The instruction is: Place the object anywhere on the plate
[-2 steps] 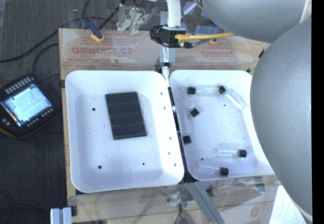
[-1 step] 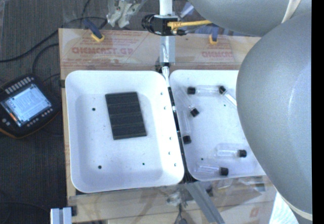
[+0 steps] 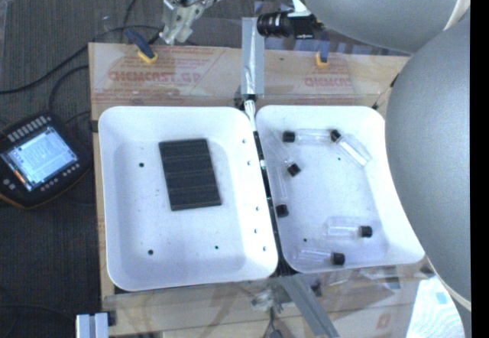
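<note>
A dark ribbed rectangular plate (image 3: 189, 173) lies flat in the middle of the left white bin (image 3: 122, 199). The right white bin (image 3: 374, 191) holds several clear vials with black caps, such as one (image 3: 309, 135) at the back, one (image 3: 348, 230) near the front right and one (image 3: 317, 257) at the front. My gripper (image 3: 178, 23) hangs high beyond the back edge of the left bin, over the cardboard backing, far from the plate and from the vials. Nothing can be made out in it at this distance.
A teach pendant (image 3: 34, 160) lies on the floor to the left of the bench. Blue and yellow clamps (image 3: 141, 46) (image 3: 322, 57) sit on the back board. The bulky grey arm (image 3: 435, 138) overhangs the right bin's right side.
</note>
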You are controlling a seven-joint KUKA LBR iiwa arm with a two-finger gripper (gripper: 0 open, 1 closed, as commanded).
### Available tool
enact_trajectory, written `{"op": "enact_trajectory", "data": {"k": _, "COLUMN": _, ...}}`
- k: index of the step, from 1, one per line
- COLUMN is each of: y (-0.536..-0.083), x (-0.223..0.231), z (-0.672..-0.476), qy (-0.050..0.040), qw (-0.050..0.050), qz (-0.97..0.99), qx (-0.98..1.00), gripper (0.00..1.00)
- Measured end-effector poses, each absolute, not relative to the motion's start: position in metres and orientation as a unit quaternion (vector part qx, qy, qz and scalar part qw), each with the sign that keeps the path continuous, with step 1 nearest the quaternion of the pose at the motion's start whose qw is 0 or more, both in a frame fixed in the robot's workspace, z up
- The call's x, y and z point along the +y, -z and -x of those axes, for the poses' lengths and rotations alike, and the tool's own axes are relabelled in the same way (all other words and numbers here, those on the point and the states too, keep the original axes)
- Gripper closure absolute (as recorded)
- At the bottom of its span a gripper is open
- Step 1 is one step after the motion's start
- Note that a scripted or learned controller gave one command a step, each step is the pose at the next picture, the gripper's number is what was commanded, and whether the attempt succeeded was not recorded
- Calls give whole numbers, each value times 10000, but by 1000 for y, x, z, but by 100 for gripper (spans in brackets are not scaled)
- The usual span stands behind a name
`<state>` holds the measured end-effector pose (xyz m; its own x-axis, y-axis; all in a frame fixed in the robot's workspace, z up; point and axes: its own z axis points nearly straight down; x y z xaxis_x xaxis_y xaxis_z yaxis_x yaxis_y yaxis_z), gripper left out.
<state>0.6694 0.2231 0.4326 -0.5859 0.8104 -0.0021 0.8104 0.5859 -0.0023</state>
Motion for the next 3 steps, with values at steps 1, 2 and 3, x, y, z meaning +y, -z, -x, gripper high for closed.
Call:
{"op": "enact_trajectory", "data": {"k": 1, "y": -432, "x": 227, "z": -669, "qy": 15, "qw": -2, "qz": -6050, "qx": 7962, "gripper": 100}}
{"op": "enact_trajectory", "data": {"k": 2, "y": -430, "x": 212, "z": -669, "qy": 7, "qw": 2, "qz": -3494, "qx": 9370, "gripper": 100}}
{"op": "enact_trajectory", "data": {"k": 3, "y": -434, "x": 226, "z": -652, "qy": -7, "qw": 5, "qz": -334, "qx": 9994, "gripper": 100}}
